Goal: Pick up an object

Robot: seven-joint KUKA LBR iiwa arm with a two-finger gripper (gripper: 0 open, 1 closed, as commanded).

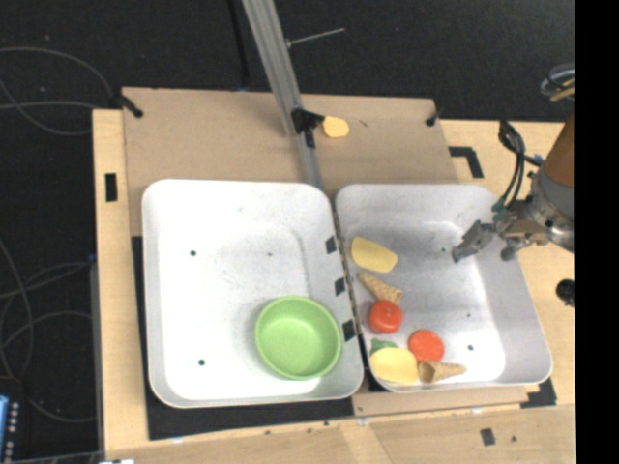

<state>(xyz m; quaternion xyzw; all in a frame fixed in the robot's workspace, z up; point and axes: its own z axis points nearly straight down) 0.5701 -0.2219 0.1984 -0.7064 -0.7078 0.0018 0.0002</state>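
Observation:
My gripper point(489, 247) hangs over the right side of the right bin point(426, 216), open with nothing between its fingers. The toy foods lie to its left and below it: a pale yellow piece point(372, 254), a waffle cone point(381, 286), a red tomato point(386, 316), an orange-red round piece point(426, 344), a yellow lemon shape point(393, 364) and a second cone point(441, 370). All of them sit along the bin's left wall and front corner, apart from the gripper.
A green bowl point(298, 336) sits in the front right of the left bin point(222, 240). A grey metal post point(276, 61) rises behind the bins, with a small yellow object point(335, 127) on the bench beside it.

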